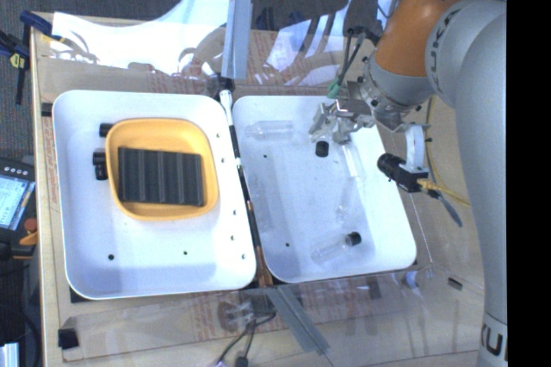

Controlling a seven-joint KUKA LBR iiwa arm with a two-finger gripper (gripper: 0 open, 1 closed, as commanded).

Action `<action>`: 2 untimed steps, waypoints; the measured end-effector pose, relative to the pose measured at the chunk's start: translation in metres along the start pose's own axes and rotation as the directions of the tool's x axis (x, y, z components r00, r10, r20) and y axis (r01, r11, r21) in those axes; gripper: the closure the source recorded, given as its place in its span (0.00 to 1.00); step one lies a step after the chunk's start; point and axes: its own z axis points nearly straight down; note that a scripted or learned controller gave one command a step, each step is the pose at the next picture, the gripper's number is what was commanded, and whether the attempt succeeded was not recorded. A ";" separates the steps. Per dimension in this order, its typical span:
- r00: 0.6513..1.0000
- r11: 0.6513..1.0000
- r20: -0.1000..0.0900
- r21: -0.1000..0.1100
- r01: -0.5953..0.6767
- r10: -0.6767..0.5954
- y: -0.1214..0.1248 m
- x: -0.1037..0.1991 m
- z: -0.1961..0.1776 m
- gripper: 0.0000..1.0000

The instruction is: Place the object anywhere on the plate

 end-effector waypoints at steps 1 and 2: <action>0.978 0.978 0.001 -0.002 0.208 -0.208 0.006 0.011 -0.062 1.00; 0.960 0.960 -0.001 0.002 0.280 -0.280 0.008 0.010 0.006 1.00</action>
